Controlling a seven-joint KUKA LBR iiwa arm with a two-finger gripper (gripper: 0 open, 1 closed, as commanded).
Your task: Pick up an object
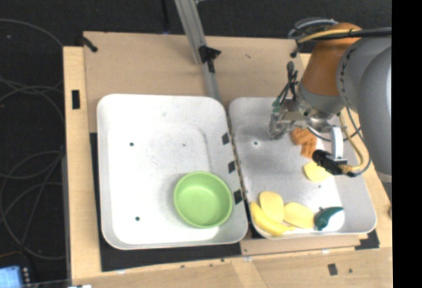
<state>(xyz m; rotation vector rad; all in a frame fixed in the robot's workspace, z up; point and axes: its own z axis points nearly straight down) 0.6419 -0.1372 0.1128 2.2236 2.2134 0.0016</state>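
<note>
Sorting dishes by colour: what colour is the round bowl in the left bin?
Light green: the round bowl, seen in the camera view.

Taking the seam [232,161] where the two bins meet as the mark, a bowl [203,198] sits in the left bin [132,122] just beside it, while the right bin [264,155] holds a heap of flat pieces [280,213] at its near edge and the gripper [280,123] over its far half.

Even, bright light — soft focus, faint shadows.
</note>
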